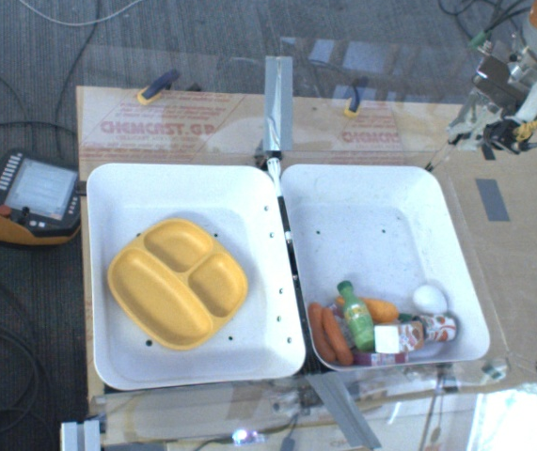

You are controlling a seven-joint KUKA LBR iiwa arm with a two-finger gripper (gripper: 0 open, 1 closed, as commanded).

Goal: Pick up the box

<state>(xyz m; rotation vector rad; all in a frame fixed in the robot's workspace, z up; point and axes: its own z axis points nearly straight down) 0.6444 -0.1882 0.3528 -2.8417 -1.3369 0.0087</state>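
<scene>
Item: box (387, 338), small, pale-faced, probably card. Location: right bin (381, 195), near right corner, wedged in a cluster, with a green bottle (357, 318) just to its left, a red-and-white can (434, 328) to its right and a white egg (429, 298) just beyond. Handling, by judgement: light, fairly stiff, smooth-sided, liable to crush or slip under a hard pinch. Best taken across its two short sides from above, though its neighbours crowd the approach. Gripper (475, 132): far right, beyond the bin, well apart from the box; whether its claw is spread or closed cannot be told.
</scene>
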